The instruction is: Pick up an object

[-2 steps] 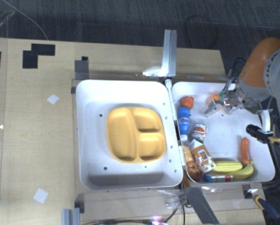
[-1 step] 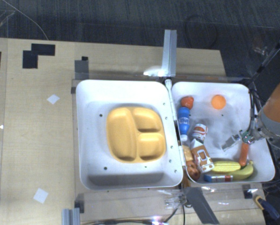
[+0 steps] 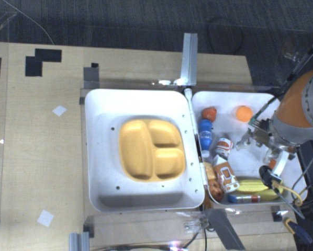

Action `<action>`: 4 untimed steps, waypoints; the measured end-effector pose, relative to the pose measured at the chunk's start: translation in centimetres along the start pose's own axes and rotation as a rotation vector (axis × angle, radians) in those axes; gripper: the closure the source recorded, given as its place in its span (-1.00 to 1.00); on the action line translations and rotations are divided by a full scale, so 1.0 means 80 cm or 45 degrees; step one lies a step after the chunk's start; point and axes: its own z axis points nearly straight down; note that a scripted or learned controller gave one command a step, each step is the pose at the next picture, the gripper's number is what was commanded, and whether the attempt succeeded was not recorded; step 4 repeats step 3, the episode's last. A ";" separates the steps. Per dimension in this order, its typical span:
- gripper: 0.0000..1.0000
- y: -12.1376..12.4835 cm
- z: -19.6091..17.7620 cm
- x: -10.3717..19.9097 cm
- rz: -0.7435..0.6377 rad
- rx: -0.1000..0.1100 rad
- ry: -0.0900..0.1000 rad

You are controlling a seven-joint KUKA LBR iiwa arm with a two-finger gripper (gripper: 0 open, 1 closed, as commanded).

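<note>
Your grey arm with the orange band (image 3: 298, 109) hung over the right-hand shallow white bin (image 3: 224, 101), and the two-finger gripper (image 3: 257, 134) sat low over that bin's bare middle; whether it was spread or closed, and whether it had anything, you could not tell from this angle. The candidates were all close by: a small round orange ball (image 3: 244, 113) just behind the gripper, a red and orange rounded toy (image 3: 209, 113), a blue plastic bottle (image 3: 205, 131) along the dividing wall, a white and orange can (image 3: 223, 147), a brown and white carton (image 3: 225, 176), and a long yellow banana-shaped piece (image 3: 257, 187) at the front wall. Best bet, in my judgement, was the ball (it stood apart from the rest), centred between the jaws before descending. The left-hand white bin (image 3: 99, 140) held a yellow moulded compartment tray (image 3: 151, 149). The labels were too blurred to read.
</note>
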 end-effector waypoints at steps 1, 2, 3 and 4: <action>-1.00 0.050 0.018 0.016 -0.055 -0.009 0.001; -1.00 0.107 0.019 0.065 -0.599 -0.007 0.000; -1.00 0.118 0.019 0.129 -0.864 -0.010 0.000; -1.00 0.118 0.019 0.129 -0.864 -0.010 0.000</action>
